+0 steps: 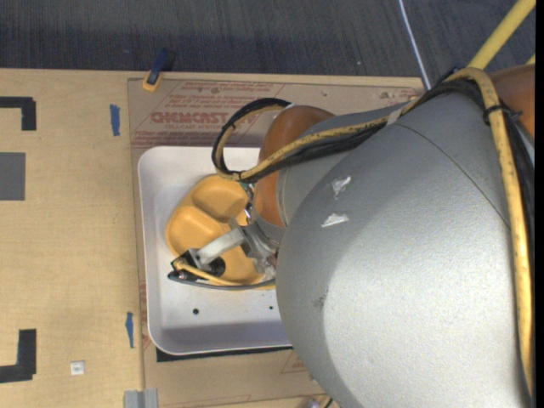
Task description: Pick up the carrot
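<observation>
Caution suits this grasp: the arm point(408, 253) hangs low over the white bin point(161, 313), its wrist hiding the bin's middle, and I cannot tell whether the jaws are spread or pressed together. The carrot is probably among the orange-yellow lumps point(204, 215) in the bin's left half, right by the wrist. A good pick centres on one lump, closes across its narrow side, then lifts straight.

- A white bin point(161, 313) is sitting on a brown cardboard sheet point(76, 228).
- Blue tape strips point(115, 119) are sticking to the sheet beside the bin's left side.
- A blue-and-yellow clip point(158, 69) is lying near the sheet's top edge.
</observation>
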Robot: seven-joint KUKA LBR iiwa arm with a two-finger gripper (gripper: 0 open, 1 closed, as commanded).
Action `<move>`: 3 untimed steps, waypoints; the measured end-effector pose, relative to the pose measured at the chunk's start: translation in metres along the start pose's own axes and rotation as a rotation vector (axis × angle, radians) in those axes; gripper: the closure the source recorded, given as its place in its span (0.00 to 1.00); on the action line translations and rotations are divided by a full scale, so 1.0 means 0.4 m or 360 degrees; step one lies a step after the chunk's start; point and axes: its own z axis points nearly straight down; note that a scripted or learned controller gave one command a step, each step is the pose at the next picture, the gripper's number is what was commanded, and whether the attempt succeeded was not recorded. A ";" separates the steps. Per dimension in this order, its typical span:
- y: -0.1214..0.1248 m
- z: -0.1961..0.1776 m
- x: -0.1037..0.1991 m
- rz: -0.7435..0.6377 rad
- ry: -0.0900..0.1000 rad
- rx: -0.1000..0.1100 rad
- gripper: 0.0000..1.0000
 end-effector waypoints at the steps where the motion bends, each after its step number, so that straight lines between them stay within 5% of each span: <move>1: 0.036 -0.106 -0.063 -0.0303 -0.0004 0.0002 1.00; 2: 0.074 -0.273 -0.077 0.0311 0.0003 -0.0001 1.00; 3: 0.023 -0.254 -0.057 0.0290 0.0001 -0.0002 1.00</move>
